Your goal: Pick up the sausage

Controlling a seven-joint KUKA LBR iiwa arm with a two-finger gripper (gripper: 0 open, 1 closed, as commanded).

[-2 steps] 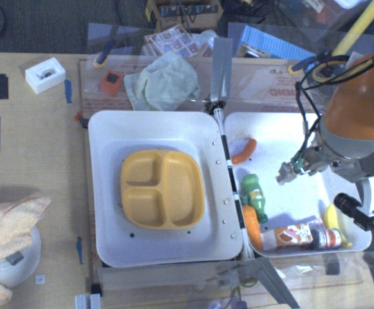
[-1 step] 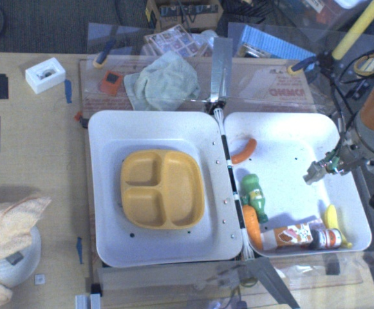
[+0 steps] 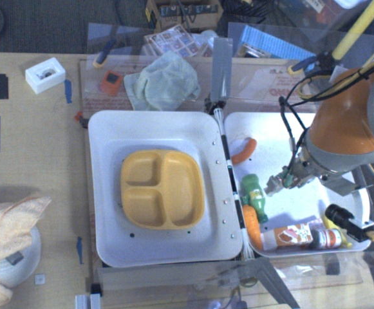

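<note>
The sausage, orange-red and slightly curved, is lying in the upper left part of the right bin. It is just beside the wall next to the left bin, with bare white floor around it. The gripper is hanging over the middle of the same bin, near the sausage but lower in the view and to its right. It is carrying nothing that can be seen, and whether it is spread or closed cannot be told here. The step in hand is judged to be the approach. Doing it well probably calls for centring over the sausage's middle and turning the wrist so the grip closes across its short width. The descent would be straight down, keeping off the nearby wall. Counted outward, the right bin is holding one sausage, one green bottle below it, one carrot along the left wall and one sauce bottle lying along the near edge. The left bin is holding one yellow divided plate. The bins themselves number two.
</note>
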